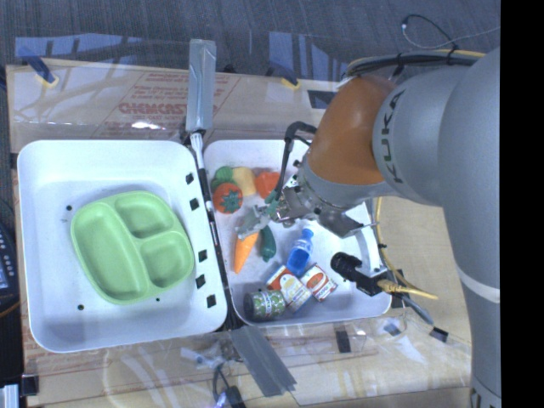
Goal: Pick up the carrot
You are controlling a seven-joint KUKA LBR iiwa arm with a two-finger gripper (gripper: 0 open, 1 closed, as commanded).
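The carrot is a small orange cone lying in the right bin, near its left wall, with its tip pointing down and left. My gripper hangs just above the carrot's upper end and does not visibly hold it. The grey arm with its orange band reaches in from the right and hides the bin's right part.
A dark green vegetable and a blue bottle lie right of the carrot. A tomato and yellow and orange pieces sit at the bin's back. Cans and a green jar lie at the front. The left bin holds a green divided plate.
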